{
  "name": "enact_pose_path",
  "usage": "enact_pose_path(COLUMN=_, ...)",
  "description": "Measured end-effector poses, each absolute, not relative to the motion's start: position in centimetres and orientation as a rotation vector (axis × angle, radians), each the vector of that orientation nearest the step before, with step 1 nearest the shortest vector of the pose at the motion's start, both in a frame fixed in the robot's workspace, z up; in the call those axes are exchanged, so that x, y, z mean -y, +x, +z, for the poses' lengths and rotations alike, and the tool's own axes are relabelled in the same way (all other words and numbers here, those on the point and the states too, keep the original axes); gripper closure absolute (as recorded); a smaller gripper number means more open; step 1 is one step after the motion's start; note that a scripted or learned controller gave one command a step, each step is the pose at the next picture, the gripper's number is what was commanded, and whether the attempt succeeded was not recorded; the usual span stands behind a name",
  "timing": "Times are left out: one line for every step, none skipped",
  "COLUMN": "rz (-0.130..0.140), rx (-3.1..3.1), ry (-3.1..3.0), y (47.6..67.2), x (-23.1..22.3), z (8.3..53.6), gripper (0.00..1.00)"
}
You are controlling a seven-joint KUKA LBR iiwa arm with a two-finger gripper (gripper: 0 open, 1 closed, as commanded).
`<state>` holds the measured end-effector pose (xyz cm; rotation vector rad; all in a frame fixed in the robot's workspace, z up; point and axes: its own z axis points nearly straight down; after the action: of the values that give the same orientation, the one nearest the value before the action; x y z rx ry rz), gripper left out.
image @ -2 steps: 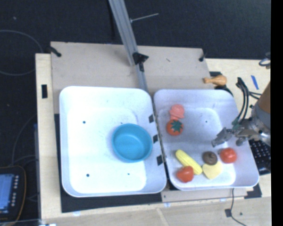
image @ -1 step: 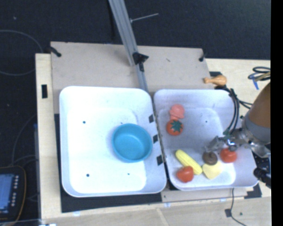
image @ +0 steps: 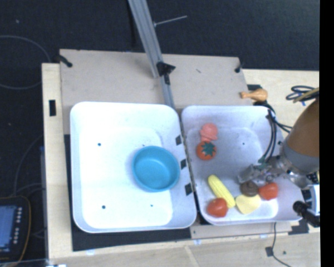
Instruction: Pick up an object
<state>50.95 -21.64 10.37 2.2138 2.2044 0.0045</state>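
My gripper (image: 250, 178) reaches in from the right, low over the right bin (image: 234, 118), its tip just above a small brown object (image: 248, 189). Around it lie a red tomato (image: 269, 191), a pale yellow piece (image: 247, 204), a yellow corn cob (image: 220, 188) and a red fruit (image: 216, 207). Farther back in the same bin sit a pink object (image: 209, 130) and a red strawberry with a green top (image: 206, 150). Nothing shows between the fingers.
The left bin (image: 94, 127) holds a blue bowl (image: 155, 168). A grey pole (image: 147, 32) slants over the back of the bench. A small orange item (image: 254, 95) lies on the bench behind the right bin. Cables hang by the arm at the right.
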Motion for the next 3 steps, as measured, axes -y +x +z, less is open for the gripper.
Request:
enact_pose_path(rz=0.007, rx=-2.202, ry=2.225, y=50.9, x=21.6, z=11.4, gripper=1.0)
enact_pose_path(rz=0.008, rx=-2.223, ry=2.21, y=51.8, x=21.5, z=16.2, gripper=1.0)
enact_pose_path(rz=0.008, rx=-2.223, ry=2.208, y=51.9, x=21.6, z=20.7, gripper=1.0)
